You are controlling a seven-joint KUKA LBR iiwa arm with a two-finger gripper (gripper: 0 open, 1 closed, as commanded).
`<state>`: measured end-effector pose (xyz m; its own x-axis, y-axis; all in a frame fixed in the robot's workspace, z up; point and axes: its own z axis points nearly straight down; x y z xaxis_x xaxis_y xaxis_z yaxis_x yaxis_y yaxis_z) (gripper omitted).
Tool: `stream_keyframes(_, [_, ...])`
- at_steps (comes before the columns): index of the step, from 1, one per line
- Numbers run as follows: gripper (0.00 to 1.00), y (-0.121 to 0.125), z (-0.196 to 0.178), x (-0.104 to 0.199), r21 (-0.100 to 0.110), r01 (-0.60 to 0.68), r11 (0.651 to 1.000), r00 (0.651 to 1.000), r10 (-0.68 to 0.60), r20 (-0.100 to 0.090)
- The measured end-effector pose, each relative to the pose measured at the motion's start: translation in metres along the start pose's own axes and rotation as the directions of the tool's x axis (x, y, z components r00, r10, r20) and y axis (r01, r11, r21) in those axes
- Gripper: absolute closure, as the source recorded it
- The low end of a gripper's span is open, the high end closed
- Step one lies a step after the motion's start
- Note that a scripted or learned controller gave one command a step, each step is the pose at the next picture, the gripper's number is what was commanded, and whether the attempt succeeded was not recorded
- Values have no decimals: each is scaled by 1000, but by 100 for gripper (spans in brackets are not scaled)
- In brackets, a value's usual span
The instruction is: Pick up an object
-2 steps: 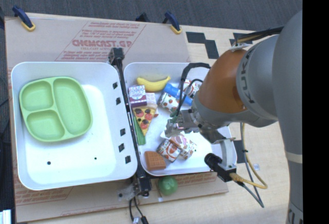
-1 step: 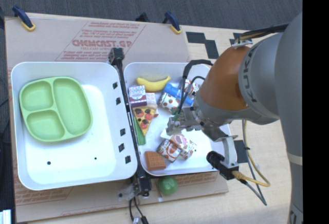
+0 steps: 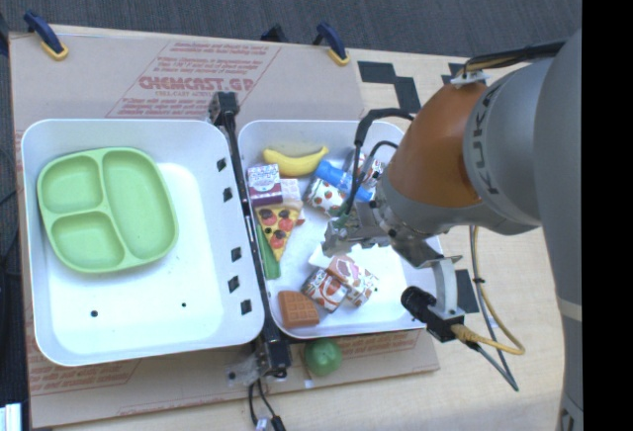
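Smooth white bin (image 3: 297, 328) holds curved yellow banana (image 3: 294, 158).

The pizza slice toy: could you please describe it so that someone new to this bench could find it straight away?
Look in the right-hand white bin, along its left wall by the black divider clips. The pizza slice toy lies there, just below a small dark red carton and above a brown square block. It is the only wedge-shaped piece, yellow with red dots and a green edge.

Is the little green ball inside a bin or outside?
Outside. The green ball sits on the cardboard just past the near rim of the right bin, below the brown block, which lies inside.
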<state>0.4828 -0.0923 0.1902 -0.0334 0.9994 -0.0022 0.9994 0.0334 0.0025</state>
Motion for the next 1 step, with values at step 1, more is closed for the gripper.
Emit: stream_keyframes(1, [100, -9, -8, -91, 3, -30, 1000, 1000, 30, -1])
